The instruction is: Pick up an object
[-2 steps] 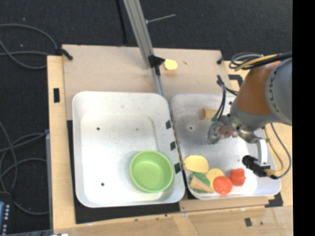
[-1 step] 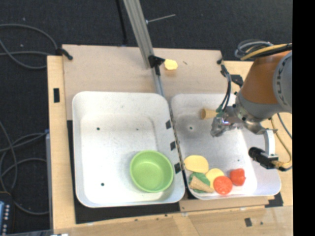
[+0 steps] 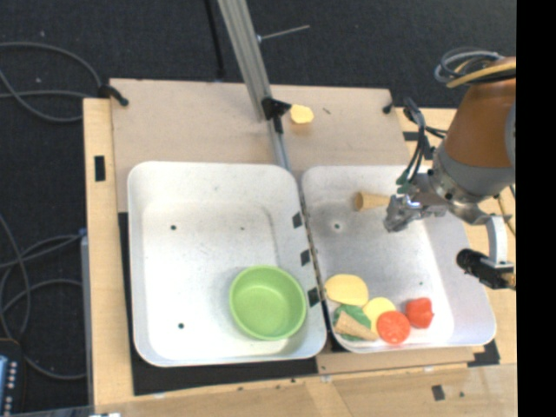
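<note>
- I see the grey arm with its orange band coming in from the right, its two-finger gripper (image 3: 396,218) low over the upper part of the right-hand shallow white bin (image 3: 452,335).
- I cannot tell how the claw stands at this angle, and nothing shows in it.
- Just left of the gripper, a small tan cone-shaped piece (image 3: 368,201) lies on the bin floor; I can't tell whether they touch.
- At the near edge of the same bin I count a cluster: a pale yellow oval piece (image 3: 346,288), a yellow round piece (image 3: 379,308), a red round tomato-like piece (image 3: 393,327), a red blocky piece (image 3: 420,312) and a tan wedge (image 3: 354,323).
- In the left white bin (image 3: 174,198), a lime-green plastic bowl (image 3: 267,302) sits upright near the front right corner.
- A small yellow lump (image 3: 301,114) rests on the bench board behind the bins, beside the metal post (image 3: 246,46).
</note>
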You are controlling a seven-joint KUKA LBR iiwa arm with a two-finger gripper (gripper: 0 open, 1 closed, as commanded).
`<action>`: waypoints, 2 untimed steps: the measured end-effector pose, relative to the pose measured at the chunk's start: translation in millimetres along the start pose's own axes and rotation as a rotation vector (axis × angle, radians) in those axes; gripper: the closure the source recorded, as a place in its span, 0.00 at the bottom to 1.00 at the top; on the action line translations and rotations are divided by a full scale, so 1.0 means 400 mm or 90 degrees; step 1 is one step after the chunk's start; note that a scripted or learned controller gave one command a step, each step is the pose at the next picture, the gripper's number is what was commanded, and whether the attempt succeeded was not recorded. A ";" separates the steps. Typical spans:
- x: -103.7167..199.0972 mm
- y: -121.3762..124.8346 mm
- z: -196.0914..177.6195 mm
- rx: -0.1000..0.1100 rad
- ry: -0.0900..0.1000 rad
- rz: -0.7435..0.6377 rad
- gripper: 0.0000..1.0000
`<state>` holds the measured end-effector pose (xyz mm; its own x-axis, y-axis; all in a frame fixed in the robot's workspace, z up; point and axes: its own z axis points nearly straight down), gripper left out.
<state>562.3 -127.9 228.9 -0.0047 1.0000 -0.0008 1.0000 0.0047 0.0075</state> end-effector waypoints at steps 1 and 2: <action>0.007 0.005 -0.111 0.000 0.000 0.000 1.00; 0.135 0.008 -0.073 0.004 0.000 -0.001 1.00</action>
<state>565.0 -73.9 257.9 -0.0061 1.0000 0.0000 1.0000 0.0061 0.0006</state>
